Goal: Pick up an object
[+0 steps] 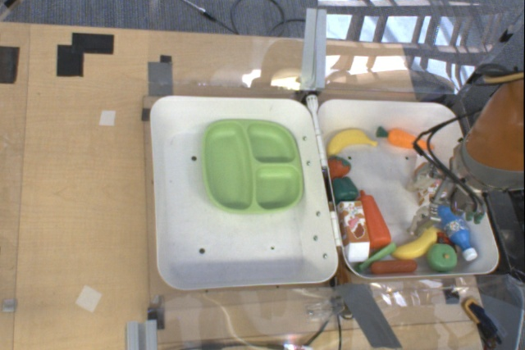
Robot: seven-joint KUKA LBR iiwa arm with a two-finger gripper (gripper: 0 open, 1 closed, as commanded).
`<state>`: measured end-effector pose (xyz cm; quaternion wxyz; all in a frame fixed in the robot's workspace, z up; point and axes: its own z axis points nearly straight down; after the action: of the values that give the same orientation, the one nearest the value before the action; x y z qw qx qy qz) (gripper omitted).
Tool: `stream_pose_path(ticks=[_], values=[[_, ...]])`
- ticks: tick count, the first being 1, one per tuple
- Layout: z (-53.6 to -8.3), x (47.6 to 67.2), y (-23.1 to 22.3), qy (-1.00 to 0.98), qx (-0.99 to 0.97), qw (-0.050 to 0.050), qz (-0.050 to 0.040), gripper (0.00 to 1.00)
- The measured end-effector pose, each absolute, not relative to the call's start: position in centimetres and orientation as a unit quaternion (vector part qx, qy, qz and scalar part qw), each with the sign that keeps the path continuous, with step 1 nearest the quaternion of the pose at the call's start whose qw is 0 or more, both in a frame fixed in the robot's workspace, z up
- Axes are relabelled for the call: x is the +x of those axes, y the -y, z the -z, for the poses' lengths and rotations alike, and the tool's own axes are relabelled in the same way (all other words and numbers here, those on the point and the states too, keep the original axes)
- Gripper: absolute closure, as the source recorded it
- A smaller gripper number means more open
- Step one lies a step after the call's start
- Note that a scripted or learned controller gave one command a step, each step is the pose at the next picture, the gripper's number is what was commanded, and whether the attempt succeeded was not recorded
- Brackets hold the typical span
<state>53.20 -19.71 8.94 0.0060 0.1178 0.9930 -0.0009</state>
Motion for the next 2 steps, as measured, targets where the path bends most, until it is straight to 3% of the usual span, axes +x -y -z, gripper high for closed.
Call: stream_pose_path(ticks=[1,2], values=[[-9.0,51.2,20.5,-0.992,0.129,0.008,0.0006,0.00],[-8.8,60.9,17.3,-0.995,0.098,0.007,-0.0008,0.00]])
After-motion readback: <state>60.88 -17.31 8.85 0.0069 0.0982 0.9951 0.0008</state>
